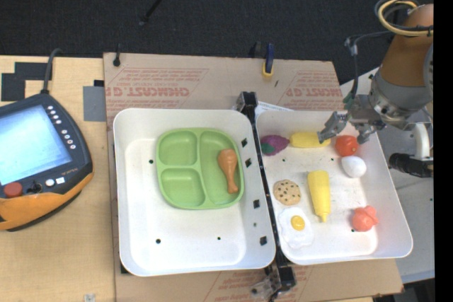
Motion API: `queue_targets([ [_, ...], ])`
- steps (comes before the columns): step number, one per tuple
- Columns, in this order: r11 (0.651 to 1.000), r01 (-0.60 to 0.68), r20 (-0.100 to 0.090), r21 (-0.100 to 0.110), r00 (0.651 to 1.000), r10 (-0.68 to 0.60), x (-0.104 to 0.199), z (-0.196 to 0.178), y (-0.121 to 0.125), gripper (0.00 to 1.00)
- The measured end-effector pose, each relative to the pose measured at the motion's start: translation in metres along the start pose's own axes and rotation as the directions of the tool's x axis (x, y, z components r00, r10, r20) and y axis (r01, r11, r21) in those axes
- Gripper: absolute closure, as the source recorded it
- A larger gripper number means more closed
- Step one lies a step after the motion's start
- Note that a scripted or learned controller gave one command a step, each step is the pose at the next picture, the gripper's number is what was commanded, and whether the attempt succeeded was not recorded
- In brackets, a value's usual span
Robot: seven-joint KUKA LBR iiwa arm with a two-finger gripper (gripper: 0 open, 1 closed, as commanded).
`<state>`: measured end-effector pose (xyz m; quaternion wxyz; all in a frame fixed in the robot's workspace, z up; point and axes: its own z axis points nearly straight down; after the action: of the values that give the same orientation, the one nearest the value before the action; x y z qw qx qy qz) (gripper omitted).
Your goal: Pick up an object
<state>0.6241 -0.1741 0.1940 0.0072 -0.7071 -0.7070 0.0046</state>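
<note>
My gripper [348,131] hangs over the far side of the right bin [396,223], with its two dark fingers spread open. A red tomato [346,146] lies in the bin just below and between the fingertips; nothing is clamped. Close by are a white egg [353,167], a yellow piece [306,140] and a purple piece [274,144]. Further toward the front lie a yellow mustard bottle [320,194], a cookie [287,192], a fried egg [296,224] and a red strawberry [363,218].
The left bin [141,237] holds a green divided plate [185,177] with a chicken drumstick [228,167] on its right compartment. A black divider [256,173] separates the bins. A teach pendant [39,152] lies at the far left.
</note>
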Motion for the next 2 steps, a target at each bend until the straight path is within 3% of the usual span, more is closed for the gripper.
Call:
queue_targets([
  [1,1.0,0.001,0.003,-0.014,1.0,-0.001,0.0,-0.009,0.003,0.0],
  [2,1.0,0.005,0.002,-0.009,1.0,-0.005,0.002,0.054,0.008,0.0],
])
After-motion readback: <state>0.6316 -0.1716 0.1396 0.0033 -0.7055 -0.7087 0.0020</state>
